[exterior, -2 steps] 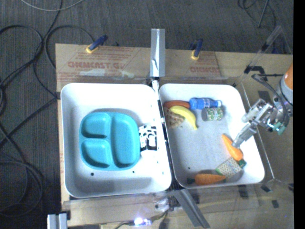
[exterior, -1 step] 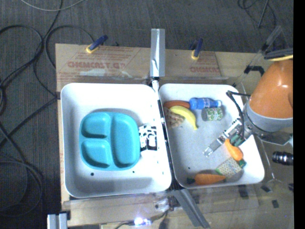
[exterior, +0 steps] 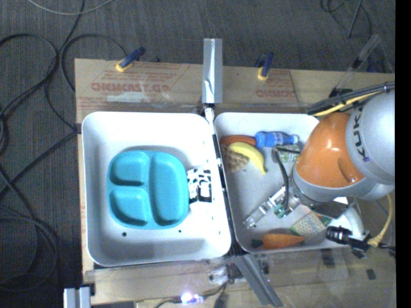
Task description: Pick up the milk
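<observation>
Black-and-white milk carton [exterior: 200, 185] upright-looking, axis unclear

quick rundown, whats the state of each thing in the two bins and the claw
milk: lying in the left bin, against the tray, not held
tray: flat in the left bin
bottle: lying on its side in the right bin
banana: lying beside the bottle
carrot: lying at the right bin's near wall
claw: low in the right bin, away from the milk

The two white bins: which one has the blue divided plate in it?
The left bin holds the blue divided plate, with a black-and-white carton beside it. The right bin holds the banana, bottle and carrot instead.
</observation>
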